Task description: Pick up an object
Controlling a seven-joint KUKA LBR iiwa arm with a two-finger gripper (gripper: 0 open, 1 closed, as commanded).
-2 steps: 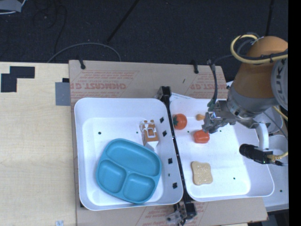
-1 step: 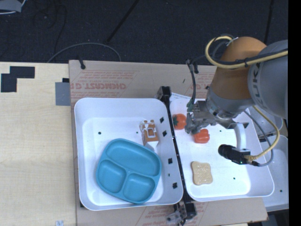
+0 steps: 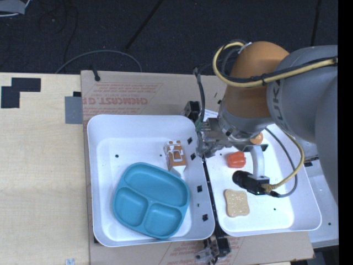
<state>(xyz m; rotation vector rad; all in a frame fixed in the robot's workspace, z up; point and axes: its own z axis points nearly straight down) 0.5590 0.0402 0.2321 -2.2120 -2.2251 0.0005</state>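
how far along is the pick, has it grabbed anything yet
Done: nothing lifted that I can see. The blue plate and small orange toy lie in the left bin, the red block and toast slice in the right bin. In hand: the gripper sits low at the wall between the bins, beside the toy. Left: grasp one thing and lift it.

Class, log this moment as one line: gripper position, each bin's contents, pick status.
gripper: above rims between bins | left bin: blue plate, small orange toy | right bin: red block, toast slice | pick: not confirmed
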